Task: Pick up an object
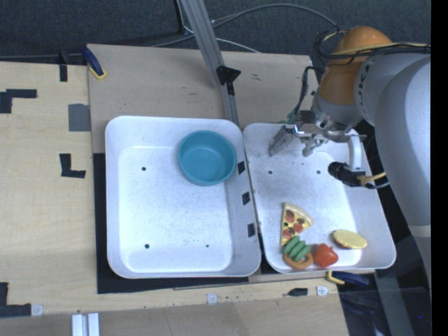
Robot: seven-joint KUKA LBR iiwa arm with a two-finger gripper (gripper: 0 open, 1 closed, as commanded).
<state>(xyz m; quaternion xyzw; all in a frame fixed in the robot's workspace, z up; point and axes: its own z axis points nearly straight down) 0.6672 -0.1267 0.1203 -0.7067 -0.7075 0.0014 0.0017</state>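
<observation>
Camera view: the gripper (290, 150) sits over the far end of the right bin (378, 215). Its fingers are spread with bare bin floor between them, so nothing is grasped.

Candidate objects are bunched at the near end of that bin, well apart from the gripper:
- pizza slice (295, 222), lying flat with its tip toward the near rim
- green piece (295, 246), touching the slice at its tip
- red tomato (325, 256), just beside the green piece
- yellow bun (348, 239), near the right wall

A blue bowl (206, 157) stands upright at the far end of the left bin (133, 208).

Judgement: all look like toy plastic food, so light, stiff, smooth, probably slippery and not fragile.
- Pizza slice: thin and flat, hard to get under. Best pinched across its narrow half.
- Tomato: round and may squirt out. Close centred across its widest part.
- Green piece and tomato: crowded, so fingers may knock the neighbours.
- Bun: the freest on its sides, though close to the wall.
- Bowl: take by the rim, one finger inside and one outside.
</observation>
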